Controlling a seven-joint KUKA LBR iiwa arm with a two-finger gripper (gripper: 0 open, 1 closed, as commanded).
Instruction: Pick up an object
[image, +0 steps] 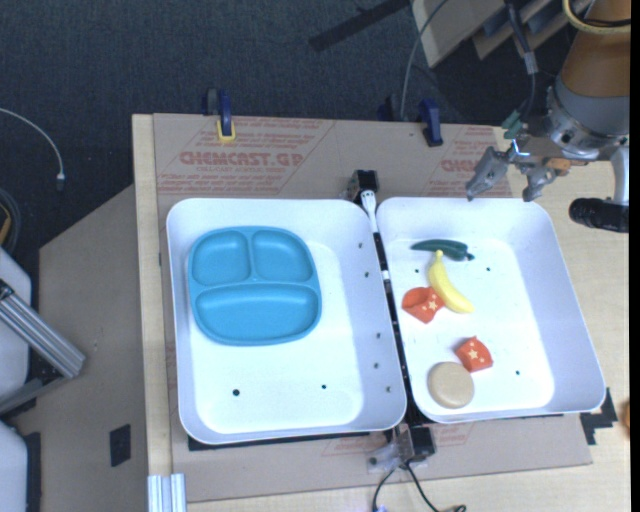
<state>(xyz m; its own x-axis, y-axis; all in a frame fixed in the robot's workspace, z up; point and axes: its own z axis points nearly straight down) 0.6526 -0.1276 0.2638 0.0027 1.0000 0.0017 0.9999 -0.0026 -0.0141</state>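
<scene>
In the right bin lie a yellow banana slanting, a dark green pepper just above it, a red piece touching the banana, another red piece, and a tan round disc.

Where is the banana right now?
The banana lies in the right bin, just below the dark green pepper and beside a red piece.

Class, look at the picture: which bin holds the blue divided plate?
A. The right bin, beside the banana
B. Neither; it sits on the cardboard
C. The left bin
C: the blue divided plate lies in the left bin, while the banana lies in the right bin.
</scene>
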